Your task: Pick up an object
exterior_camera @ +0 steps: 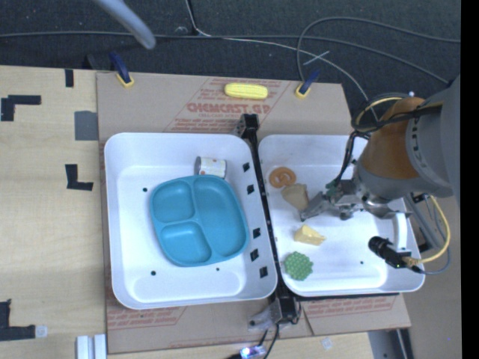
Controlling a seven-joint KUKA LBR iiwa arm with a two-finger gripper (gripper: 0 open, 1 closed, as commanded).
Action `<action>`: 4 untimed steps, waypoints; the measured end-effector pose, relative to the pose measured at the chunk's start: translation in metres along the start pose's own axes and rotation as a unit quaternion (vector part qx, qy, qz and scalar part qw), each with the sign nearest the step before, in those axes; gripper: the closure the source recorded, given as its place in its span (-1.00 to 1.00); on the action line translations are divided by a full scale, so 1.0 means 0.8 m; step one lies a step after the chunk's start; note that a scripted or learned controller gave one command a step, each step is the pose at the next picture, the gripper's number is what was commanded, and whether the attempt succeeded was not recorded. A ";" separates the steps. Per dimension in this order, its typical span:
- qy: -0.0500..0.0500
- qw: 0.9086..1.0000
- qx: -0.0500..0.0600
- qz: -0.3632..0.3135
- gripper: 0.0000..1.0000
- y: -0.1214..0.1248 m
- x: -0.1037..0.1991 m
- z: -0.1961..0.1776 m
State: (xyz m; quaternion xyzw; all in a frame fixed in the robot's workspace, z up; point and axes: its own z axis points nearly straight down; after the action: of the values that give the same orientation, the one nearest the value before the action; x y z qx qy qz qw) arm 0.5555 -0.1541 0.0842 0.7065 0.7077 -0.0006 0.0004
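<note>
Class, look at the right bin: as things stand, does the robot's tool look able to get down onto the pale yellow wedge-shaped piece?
Probably yes. The tool sits low in the right bin, just above the pale yellow wedge-shaped piece, with bare floor between. The tan lump and green knobbly ball lie to either side, apart from it.

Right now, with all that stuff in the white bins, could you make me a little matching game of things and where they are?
Things:
1. blue divided plate
2. green bumpy ball
3. yellow corn cob
4. gripper

Places:
A. on the cardboard behind the bins
B. right bin, near its front edge
C. left bin
D. right bin, beside the tan chunk

Pairs: 1-C, 2-B, 3-A, 4-D
</note>
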 end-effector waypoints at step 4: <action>0.001 1.000 -0.001 0.000 1.00 0.004 0.004 -0.174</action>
State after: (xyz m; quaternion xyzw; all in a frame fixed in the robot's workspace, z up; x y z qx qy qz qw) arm 0.5584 -0.1509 0.2236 0.7065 0.7077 0.0004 0.0003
